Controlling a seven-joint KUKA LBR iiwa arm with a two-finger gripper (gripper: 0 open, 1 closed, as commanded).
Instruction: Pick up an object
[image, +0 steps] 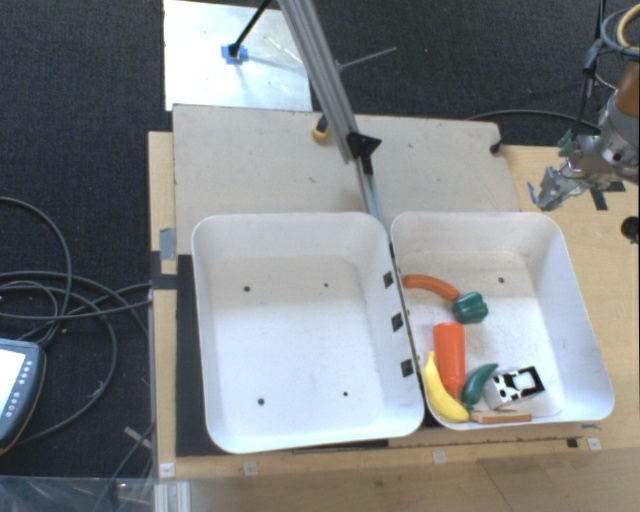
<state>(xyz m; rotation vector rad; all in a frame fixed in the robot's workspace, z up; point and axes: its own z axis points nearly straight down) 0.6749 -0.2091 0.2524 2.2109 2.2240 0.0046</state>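
My gripper (556, 190) hangs at the far right, above the bench just beyond the right bin's (575, 290) back right corner, with nothing between its fingers. In the right bin lie a curved orange carrot-like piece (430, 285) ending at a dark green pepper (470, 308). Nearer the front lie an upright orange-red cylinder (450, 358), a yellow banana (440, 390), a dark green pod (478, 384) and a black-and-white block (517, 385).
The left bin (215, 330) stands beside the right one. A slanted metal pole (335, 95) runs from the top down to the seam between the bins. Cables and a tablet (15, 390) lie on the floor at the left.
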